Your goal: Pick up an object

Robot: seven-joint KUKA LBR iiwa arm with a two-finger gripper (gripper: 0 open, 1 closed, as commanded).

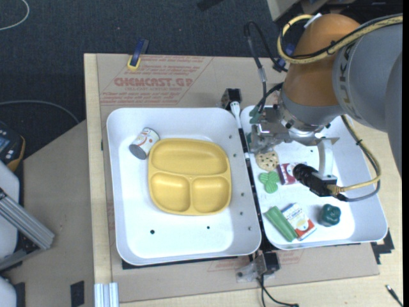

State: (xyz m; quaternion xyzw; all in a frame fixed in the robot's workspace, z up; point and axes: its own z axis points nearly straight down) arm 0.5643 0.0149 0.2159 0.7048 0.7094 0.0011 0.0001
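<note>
My gripper [261, 139] hangs low over the far left corner of the right bin [364, 171], close to the wall between the two bins. Just in front of it lies a pale speckled cookie-like piece [267, 160]. A green clover-shaped toy [270, 183] and a maroon packet [287, 173] lie a little nearer. Toward the front of that bin are a green bar [278, 222], a small red and white box [299, 219] and a dark green round knob [330, 215]. The arm hides the far part of this bin.
The left bin [128, 229] holds a yellow divided plate [190, 174] and a small tipped can [144, 142] at its far left. A blue and yellow clip [136, 55] lies on the cardboard behind the bins.
</note>
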